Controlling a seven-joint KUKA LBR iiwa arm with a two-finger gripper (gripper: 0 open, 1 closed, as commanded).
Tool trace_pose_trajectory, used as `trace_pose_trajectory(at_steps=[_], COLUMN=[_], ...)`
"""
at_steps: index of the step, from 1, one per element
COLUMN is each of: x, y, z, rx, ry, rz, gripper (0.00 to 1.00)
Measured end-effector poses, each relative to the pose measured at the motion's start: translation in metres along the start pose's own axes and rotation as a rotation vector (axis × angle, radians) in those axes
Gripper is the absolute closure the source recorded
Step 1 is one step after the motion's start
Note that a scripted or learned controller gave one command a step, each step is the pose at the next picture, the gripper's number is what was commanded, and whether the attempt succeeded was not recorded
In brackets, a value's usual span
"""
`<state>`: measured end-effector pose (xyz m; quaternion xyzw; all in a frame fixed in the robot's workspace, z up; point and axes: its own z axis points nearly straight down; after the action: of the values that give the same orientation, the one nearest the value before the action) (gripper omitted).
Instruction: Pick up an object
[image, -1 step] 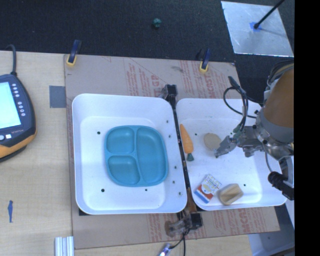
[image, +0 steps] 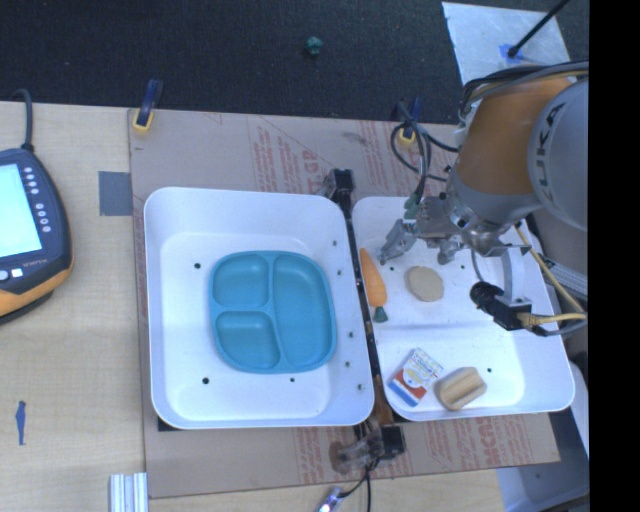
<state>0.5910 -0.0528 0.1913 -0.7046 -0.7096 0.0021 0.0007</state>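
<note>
Camera view puts the likeliest pick, a small round tan cookie-like disc (image: 426, 284), lying flat on the floor of the right white bin (image: 545, 395), roughly mid-bin and a bit toward the far side. My guess is it's light and stiff, probably a toy food piece, so weight won't be the issue. Being so low and flat is the issue: the fingers would have to come right down to the bin floor and pinch across its edge, or it'll just skate away. The two-finger gripper (image: 425, 240) hangs just on the far side of the disc, close above it and slightly left of centre, and the metal fingers look spread apart with nothing between them, so no hold on anything as far as I can see. Left of the disc, an orange carrot-shaped toy with a green stub (image: 373, 282) lies along the bin's left wall, which would be awkward to grab since the wall is in the way. At the near end of the same bin sit a small white packet with red and blue print (image: 414, 376) and, touching it on the right, a tan bread-roll-shaped block (image: 460, 387), both well apart from the gripper. Over in the left white bin (image: 175, 400) there's a light blue divided plastic plate (image: 272, 310), big and flat, not something I'd go for.
</note>
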Motion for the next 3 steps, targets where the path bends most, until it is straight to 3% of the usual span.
trace_pose_trajectory(at_steps=[2,3], x=[0.052,-0.013], y=[0.04,0.01], z=[-0.001,0.0], rx=[-0.001,0.001], ry=[0.0,0.0], rz=[0.0,0.004], gripper=[0.0,0.0])
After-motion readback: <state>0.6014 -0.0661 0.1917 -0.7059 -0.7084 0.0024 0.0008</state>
